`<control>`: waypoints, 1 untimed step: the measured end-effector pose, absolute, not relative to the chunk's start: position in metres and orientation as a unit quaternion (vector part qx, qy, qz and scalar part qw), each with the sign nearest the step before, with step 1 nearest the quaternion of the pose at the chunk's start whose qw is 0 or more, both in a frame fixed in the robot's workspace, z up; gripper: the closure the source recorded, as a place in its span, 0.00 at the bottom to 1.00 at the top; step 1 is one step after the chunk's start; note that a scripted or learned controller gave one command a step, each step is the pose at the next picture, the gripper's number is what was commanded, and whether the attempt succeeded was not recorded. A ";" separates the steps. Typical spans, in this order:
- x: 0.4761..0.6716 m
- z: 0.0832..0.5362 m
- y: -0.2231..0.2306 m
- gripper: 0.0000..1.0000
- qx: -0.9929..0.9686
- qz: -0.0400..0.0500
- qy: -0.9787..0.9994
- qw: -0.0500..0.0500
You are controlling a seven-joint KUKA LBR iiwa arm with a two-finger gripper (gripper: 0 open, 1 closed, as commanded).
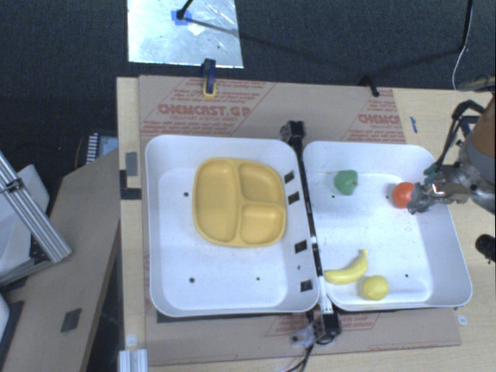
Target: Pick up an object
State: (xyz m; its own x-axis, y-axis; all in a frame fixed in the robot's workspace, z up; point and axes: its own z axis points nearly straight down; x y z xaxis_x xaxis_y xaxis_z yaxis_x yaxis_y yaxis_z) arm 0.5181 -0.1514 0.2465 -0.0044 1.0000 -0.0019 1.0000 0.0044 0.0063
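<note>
- We see the gripper point(422, 198) low over the right bin point(446, 285), at its right side; we cannot tell what state it is in.
- An orange-red round fruit point(401, 194) lies touching it on the left.
- A green pepper point(346, 181) sits further left.
- A banana point(346, 269) and a lemon point(375, 287) lie near the front wall.
- The left bin point(167, 285) holds a yellow divided plate point(237, 201).
</note>
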 end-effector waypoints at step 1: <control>0.543 0.242 -0.109 1.00 0.704 0.001 0.710 0.001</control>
